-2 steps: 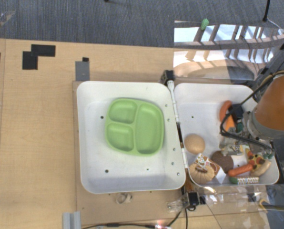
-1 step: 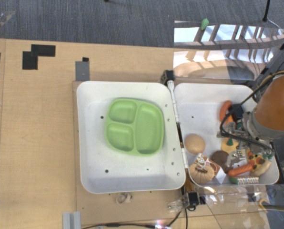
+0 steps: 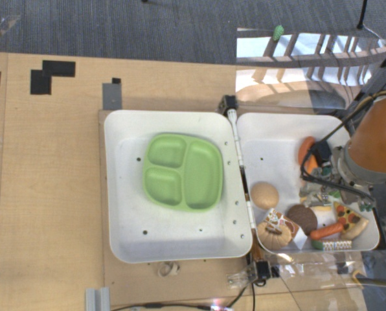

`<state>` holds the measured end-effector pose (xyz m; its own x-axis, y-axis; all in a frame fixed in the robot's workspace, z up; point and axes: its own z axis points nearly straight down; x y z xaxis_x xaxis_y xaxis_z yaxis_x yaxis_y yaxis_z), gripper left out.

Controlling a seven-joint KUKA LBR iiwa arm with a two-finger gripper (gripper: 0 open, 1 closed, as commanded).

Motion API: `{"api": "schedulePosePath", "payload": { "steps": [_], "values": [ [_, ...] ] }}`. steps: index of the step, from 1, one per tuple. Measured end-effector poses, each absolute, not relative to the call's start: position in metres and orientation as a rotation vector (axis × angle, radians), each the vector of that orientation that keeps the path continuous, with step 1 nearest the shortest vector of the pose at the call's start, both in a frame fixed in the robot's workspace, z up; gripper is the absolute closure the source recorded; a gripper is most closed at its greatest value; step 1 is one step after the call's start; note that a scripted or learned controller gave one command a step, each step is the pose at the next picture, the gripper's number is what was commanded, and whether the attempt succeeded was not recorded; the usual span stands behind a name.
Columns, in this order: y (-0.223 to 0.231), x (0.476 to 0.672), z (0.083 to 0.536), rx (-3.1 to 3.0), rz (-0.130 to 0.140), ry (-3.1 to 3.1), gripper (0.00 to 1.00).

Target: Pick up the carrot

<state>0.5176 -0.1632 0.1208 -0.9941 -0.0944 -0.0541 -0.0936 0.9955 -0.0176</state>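
Note:
The carrot (image 3: pixel 327 230) is a slim orange piece lying near the front of the right bin (image 3: pixel 271 141), between a brown round cookie (image 3: pixel 303 218) and a pizza slice (image 3: pixel 352 223). My gripper (image 3: pixel 325 190) hangs low over the right side of that bin, just behind the carrot and slightly to its left. The grey and orange wrist covers much of the gripper. I see nothing held in it.
An orange-red piece (image 3: pixel 306 151) lies further back in the right bin. A tan bun (image 3: pixel 265 194) and a frosted pastry (image 3: pixel 277 231) sit at its left front. The left bin (image 3: pixel 125 232) holds a green divided plate (image 3: pixel 183 172).

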Motion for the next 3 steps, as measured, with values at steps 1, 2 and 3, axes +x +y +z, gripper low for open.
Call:
{"api": "schedulePosePath", "payload": {
  "steps": [1,2,3],
  "values": [
    [-0.163,0.518,0.121,-0.146,-0.023,3.084,0.00],
    [-0.171,0.504,0.096,0.111,-0.005,3.107,0.00],
    [-0.149,0.548,0.096,0.591,0.000,3.057,0.00]
  ]
}}
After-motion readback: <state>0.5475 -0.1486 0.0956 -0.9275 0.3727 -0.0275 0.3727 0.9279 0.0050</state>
